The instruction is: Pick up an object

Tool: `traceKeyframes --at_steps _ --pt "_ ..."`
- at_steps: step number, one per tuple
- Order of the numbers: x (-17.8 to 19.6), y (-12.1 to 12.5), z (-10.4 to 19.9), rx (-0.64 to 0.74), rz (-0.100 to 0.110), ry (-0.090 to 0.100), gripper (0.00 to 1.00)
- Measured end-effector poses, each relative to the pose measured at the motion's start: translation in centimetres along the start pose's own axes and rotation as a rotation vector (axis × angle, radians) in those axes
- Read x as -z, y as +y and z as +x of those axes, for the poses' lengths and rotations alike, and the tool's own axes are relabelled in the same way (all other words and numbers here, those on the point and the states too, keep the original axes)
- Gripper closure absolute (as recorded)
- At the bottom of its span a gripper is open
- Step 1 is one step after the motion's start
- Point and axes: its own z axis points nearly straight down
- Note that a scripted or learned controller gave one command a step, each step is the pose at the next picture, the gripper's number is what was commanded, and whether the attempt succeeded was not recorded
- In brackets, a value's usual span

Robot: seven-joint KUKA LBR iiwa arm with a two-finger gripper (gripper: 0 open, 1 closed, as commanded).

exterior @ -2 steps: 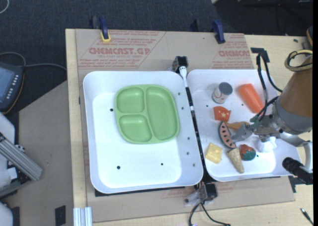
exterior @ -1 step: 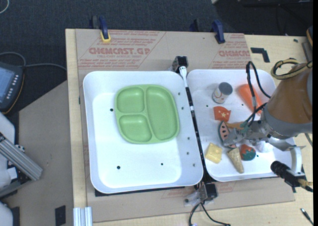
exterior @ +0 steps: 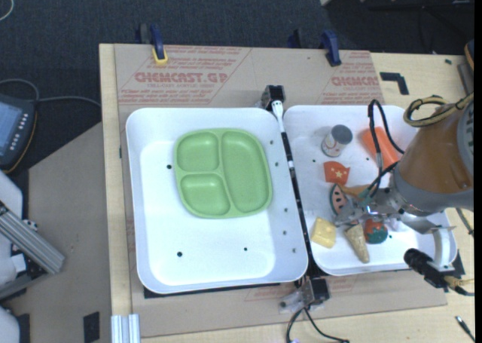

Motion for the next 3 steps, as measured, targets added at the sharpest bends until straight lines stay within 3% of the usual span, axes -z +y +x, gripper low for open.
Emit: traceKeyframes --at_steps 1,3 --pt "1.1 0.0 -0.1 -0.002 -0.003 -0.001 1.00" --pt "11.5 0.0 -0.8 0.000 -0.011 -0.005 1.00"
